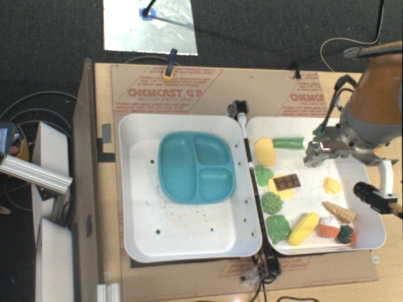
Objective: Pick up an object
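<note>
The right bin (371,231) holds several toy foods. A green bean pod (288,143) lies at the back beside a yellow lemon (264,151). A brown chocolate bar (287,182) rests on a yellow slice in the middle. Near the front are a yellow corn cob (303,228), a cone (339,211), a small cake (328,227) and green pieces (271,202). My gripper (316,152) hangs over the back of this bin, just right of the bean pod and above a small yellow piece (332,184). Nothing shows in its grasp.
The left bin (141,231) holds a teal divided plate (196,167). A metal clamp (238,110) sits at the back of the ridge between the bins. Cables trail at the upper right, and a black fitting (371,197) juts from the arm over the bin's right side.
</note>
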Controlling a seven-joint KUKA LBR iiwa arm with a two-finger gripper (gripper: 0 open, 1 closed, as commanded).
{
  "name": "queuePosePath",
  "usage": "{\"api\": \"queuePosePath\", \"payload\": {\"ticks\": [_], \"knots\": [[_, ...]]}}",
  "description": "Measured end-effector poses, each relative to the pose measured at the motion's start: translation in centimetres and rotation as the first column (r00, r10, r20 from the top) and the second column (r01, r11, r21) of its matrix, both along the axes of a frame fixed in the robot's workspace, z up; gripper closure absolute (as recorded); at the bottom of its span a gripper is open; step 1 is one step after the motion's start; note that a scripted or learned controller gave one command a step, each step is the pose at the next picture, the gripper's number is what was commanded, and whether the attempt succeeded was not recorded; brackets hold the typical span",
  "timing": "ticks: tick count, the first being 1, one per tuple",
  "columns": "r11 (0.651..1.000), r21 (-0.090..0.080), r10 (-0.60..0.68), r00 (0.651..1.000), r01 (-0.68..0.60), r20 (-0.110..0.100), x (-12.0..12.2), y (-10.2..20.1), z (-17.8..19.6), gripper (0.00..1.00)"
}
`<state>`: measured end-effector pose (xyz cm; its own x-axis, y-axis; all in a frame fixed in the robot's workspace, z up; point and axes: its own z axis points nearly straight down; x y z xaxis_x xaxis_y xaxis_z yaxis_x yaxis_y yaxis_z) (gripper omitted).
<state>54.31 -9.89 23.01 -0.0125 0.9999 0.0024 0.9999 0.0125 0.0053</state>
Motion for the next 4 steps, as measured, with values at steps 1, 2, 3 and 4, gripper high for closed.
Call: {"api": "queuePosePath", "payload": {"ticks": [1, 2, 3, 4], "knots": [[1.000, -0.003, -0.009, 1.000, 0.009, -0.002, -0.1, -0.6, -0.2, 0.00], [1.000, -0.001, -0.007, 1.000, 0.007, -0.011, 1.8, 1.4, -9.0, 0.00], [1.000, -0.002, -0.011, 1.000, 0.011, -0.008, 0.4, 1.2, -14.9, 0.00], [1.000, -0.004, -0.009, 1.000, 0.009, 0.000, 4.5, -1.2, -14.5, 0.00]]}}
